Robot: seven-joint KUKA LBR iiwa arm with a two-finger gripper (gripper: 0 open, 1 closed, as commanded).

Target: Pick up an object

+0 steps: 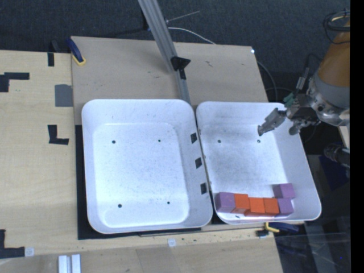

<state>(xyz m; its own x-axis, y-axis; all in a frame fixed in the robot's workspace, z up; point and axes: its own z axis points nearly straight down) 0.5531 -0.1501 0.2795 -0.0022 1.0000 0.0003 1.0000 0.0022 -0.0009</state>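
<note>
I hung over the upper right part of the right bin [296, 152], near its far right rim, my gripper [281, 123] reaching in from the right with its two dark fingers spread apart and nothing between them. One fingertip [265, 128] pointed down and to the left over the white speckled floor of that bin, the other sat closer to the rim. My wrist, with its orange band [335, 61] above it, stayed out past the bin's right edge. The things I could have taken lay well apart from me, all crowded along the near edge of the same bin: a purple block [226, 201] at the left end of the row, an orange block [242, 202] touching it, a second orange block [266, 205] just beside that, and two more purple blocks [284, 197] stacked or pressed together at the right end; I could not tell which. The left bin [91, 152] sat side by side with the right one, their rims touching. A slanted metal rail [162, 33] crossed the bench [125, 67] beyond the bins.
</note>
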